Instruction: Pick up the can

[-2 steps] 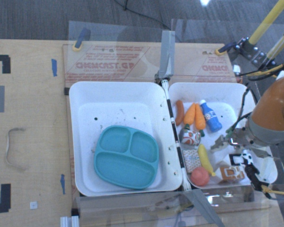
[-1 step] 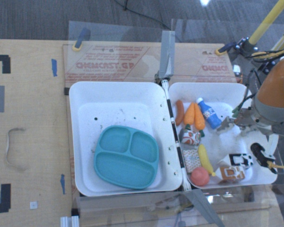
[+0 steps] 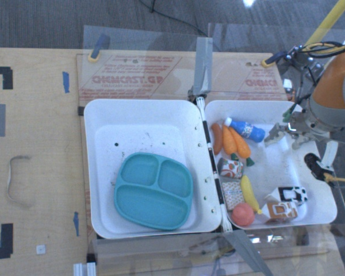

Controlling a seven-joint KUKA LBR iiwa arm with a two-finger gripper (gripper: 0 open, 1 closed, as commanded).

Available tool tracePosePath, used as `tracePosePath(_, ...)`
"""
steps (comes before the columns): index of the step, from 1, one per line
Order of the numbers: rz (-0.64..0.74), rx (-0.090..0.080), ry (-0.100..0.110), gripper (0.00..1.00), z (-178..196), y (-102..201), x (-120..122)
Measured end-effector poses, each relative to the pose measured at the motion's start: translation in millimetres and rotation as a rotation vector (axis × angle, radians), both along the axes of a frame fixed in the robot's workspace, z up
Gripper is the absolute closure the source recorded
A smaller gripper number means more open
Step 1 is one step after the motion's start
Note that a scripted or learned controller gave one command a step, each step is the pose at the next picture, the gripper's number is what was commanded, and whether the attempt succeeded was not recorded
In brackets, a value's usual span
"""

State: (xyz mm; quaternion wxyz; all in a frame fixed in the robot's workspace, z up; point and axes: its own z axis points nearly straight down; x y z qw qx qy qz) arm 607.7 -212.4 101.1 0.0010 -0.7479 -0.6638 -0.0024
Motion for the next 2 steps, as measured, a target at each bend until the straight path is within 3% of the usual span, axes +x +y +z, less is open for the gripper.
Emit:
tracePosePath(1,-0.030,0.007,0.001,0.00,-13.6,4.6,52.7)
tracePosePath(2,-0.061,0.003,0.000,0.00,-12.4,5.1,-30.3)
